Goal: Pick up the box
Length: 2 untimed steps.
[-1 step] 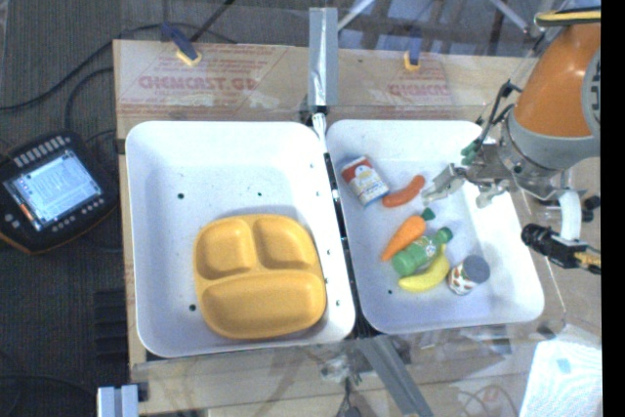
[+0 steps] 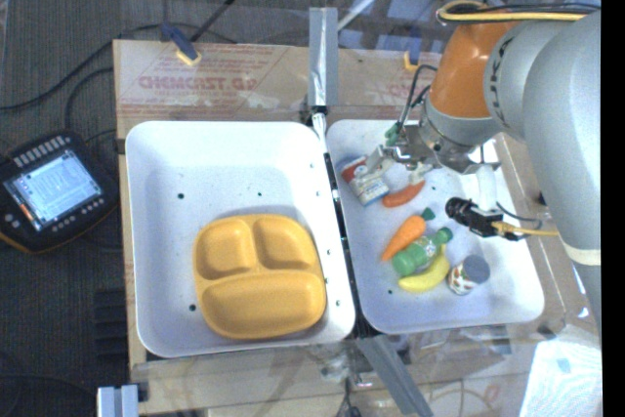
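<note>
A yellow tray (image 2: 260, 276) with three sections lies closest to us, in the front part of the left bin (image 2: 156, 171). Next to it, the right bin (image 2: 518, 293) holds small things near its front: a yellow banana (image 2: 424, 279), a green bottle (image 2: 422, 252), an orange carrot (image 2: 404, 235) and a small round thing (image 2: 466, 275) I cannot name.

The big grey arm (image 2: 557, 103) comes in from the right. Its orange band (image 2: 467, 68) sits just above the wrist. The arm bends down over the back part of the right bin, and the claw (image 2: 398, 154) points down and to the left.

The box (image 2: 368, 183) is in the back left part of the right bin, close to the wall between the two bins. It is small, pale, with some blue and red on it. Its long side seems to run from back left to front right. The claw is right at the box, but I cannot tell if it is holding it. A long red-orange thing (image 2: 402, 196) lies just beside the box.

A black handset (image 2: 49, 190) with a screen lies on the floor to the left of the tabletop (image 2: 244, 83).
</note>
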{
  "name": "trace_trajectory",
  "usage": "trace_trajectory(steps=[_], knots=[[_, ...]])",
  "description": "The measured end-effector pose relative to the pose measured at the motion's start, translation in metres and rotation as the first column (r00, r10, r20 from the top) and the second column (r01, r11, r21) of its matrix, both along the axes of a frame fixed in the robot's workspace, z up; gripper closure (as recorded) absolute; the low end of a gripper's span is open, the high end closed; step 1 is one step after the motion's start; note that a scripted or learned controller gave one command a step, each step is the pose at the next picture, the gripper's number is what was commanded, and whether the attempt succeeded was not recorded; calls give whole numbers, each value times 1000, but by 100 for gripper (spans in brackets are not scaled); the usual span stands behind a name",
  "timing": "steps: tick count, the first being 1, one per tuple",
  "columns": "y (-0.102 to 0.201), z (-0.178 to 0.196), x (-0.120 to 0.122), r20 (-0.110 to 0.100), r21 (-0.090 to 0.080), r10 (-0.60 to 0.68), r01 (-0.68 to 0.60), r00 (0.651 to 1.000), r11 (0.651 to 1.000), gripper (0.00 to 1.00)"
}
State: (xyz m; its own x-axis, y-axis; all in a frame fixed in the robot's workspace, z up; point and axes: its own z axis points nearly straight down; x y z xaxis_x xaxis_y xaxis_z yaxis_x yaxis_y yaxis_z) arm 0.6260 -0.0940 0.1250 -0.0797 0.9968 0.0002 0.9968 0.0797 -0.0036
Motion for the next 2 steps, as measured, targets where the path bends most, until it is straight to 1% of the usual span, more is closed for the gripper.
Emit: trace_trajectory(steps=[1, 2], knots=[[-5, -29, 33, 15, -4, 185, -185, 983, 983, 0], [-4, -16, 36, 25, -7, 186, -186, 982, 982, 100]])
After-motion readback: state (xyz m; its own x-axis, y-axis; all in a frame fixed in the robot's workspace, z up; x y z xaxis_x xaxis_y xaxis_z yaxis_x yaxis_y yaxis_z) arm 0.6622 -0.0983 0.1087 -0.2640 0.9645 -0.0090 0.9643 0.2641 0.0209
